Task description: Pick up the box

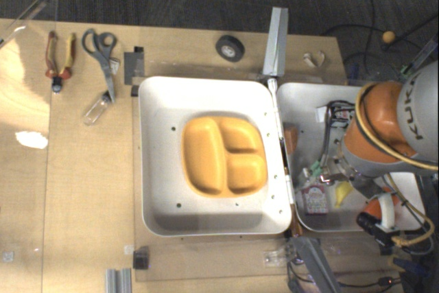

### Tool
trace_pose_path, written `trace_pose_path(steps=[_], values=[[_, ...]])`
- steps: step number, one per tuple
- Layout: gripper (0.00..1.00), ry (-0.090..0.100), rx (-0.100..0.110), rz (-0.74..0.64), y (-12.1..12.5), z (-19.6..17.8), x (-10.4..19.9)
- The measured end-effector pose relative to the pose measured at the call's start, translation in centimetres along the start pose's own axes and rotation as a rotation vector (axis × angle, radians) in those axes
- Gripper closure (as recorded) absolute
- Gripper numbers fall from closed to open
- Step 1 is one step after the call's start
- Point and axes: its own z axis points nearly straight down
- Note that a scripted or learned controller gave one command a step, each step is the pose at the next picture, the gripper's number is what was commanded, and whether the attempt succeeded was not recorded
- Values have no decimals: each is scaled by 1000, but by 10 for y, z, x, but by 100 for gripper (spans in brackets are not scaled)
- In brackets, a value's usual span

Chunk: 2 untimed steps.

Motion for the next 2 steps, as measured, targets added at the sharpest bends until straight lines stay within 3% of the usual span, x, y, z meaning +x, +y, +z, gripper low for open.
trace_pose_path(steps=[1, 2], values=[[100, 1, -6, -5, 3, -11, 2], [100, 3, -2, -114, 13, -149, 70]])
